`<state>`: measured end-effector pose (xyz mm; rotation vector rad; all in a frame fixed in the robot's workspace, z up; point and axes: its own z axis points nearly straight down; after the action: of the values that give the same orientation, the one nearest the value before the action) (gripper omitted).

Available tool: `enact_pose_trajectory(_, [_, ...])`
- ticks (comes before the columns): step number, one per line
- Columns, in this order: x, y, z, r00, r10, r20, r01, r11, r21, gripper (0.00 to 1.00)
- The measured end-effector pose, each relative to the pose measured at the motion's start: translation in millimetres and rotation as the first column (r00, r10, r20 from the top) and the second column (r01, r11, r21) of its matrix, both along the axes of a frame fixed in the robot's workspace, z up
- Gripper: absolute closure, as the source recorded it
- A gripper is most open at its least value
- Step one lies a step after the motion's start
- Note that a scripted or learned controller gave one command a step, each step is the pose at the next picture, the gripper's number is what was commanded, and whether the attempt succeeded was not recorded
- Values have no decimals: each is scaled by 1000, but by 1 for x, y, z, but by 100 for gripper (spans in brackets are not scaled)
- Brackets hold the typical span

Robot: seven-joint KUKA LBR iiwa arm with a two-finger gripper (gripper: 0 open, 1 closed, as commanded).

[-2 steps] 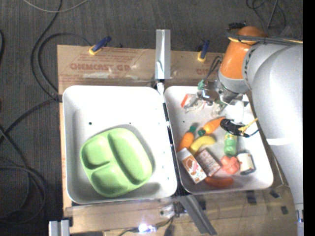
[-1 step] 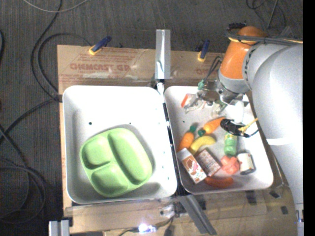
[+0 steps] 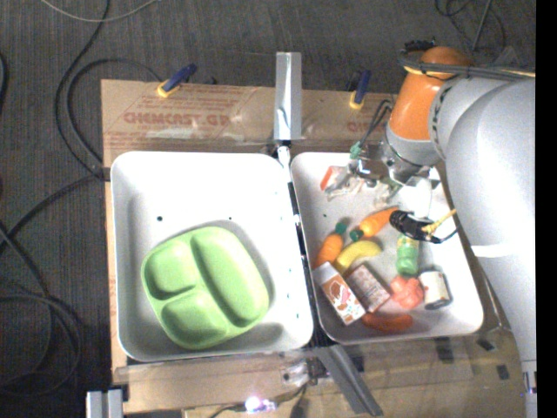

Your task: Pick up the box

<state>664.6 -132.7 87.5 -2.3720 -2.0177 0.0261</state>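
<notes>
The box [image 3: 338, 293], a small white and brown carton with a red end, lies flat near the front left of the right bin [image 3: 306, 233]. A darker brown packet [image 3: 369, 286] lies right beside it. My gripper [image 3: 359, 178] hangs over the far part of the right bin, well behind the box and apart from it. A small orange and white item [image 3: 331, 178] lies just to its left. Nothing can be seen held in the gripper.
Around the box lie two carrots [image 3: 379, 221] [image 3: 329, 249], a banana [image 3: 359, 252], a green bottle [image 3: 406, 256], a pinkish red piece [image 3: 405, 292], a small can [image 3: 436, 290] and a red sausage-like piece [image 3: 388, 322]. The left bin [image 3: 130, 181] holds a green divided plate [image 3: 205, 284].
</notes>
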Motion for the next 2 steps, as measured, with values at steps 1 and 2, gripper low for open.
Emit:
enact_pose_trajectory(1, [0,0,0,1000,0,0,0,1000,0,0])
enact_pose_trajectory(2, [0,0,0,1000,0,0,0,1000,0,0])
